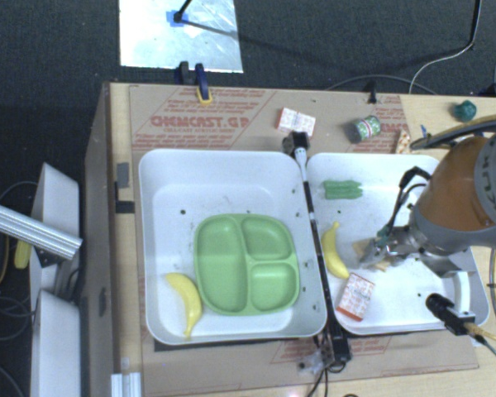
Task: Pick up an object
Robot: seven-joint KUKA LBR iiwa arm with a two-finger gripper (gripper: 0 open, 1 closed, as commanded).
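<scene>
In the right bin (pixel 413 165) the gripper (pixel 379 253) hangs low over the floor; whether its fingers are spread or closed I cannot tell. A yellow banana (pixel 334 251) lies just left of it, a small red-and-white carton (pixel 355 295) just below, both apart from it.

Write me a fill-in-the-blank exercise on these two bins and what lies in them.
1. The green divided plate lies in the ____ bin.
2. The number of bananas across both bins is ____.
3. The gripper is over the ____ bin.
4. The red-and-white packet lies just below the right bin's ____.

Missing words: left; two; right; banana
</scene>
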